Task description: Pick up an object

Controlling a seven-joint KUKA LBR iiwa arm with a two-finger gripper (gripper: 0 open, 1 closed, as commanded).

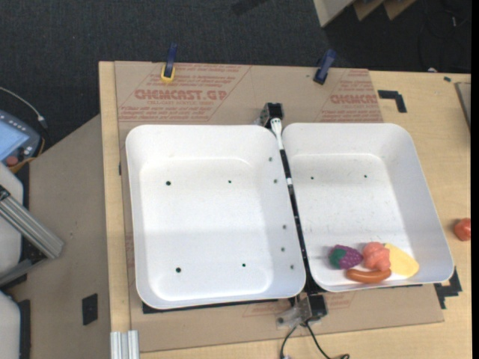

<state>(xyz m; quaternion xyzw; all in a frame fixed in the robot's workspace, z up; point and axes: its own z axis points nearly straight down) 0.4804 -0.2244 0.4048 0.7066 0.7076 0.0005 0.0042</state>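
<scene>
Looks like a robotics lab/test rig: table (419,96) w/ brown protective board clamped down by blue clamps (171,62), two white bins (150,148) side by side, cables (303,335), aluminium framing (30,226) at left.

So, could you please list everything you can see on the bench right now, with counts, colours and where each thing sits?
Bins: 2, white, side by side on the board; left bin, right bin.
Purple toy: 1, purple, near corner of the right bin.
Pink toy: 1, pink-red, right of the purple toy.
Sausage toy: 1, orange-red, at the right bin's near edge.
Yellow toy: 1, yellow, right of the pink toy.
Orange item: 1, orange, on the bench right of the bins.
Clamps: 2, blue, far board edge; and.
Board: 1, brown, under the bins.
</scene>
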